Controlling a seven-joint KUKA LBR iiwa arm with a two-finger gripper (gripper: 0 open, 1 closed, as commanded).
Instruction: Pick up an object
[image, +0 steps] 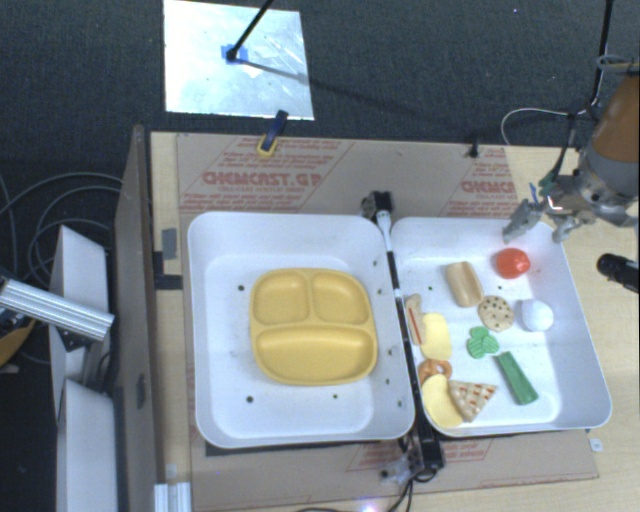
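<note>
The right bin (580, 330) holds several toy foods: a red tomato (513, 263), a tan bread roll (463, 283), a speckled cookie (495, 313), a white egg (537, 316), a green leaf (483, 344), a green stick (517, 377), a pizza slice (472, 398) and yellow pieces (435, 331). My gripper (542, 221) hangs over the bin's far right corner, just above and right of the tomato. Its two fingers are spread open with nothing between them.
A yellow divided plate (312, 325) lies in the left bin (225, 300). A pretzel (434, 370) and a thin strip (412, 318) sit by the divider between the bins. Cables (520, 120) loop behind the arm at the upper right.
</note>
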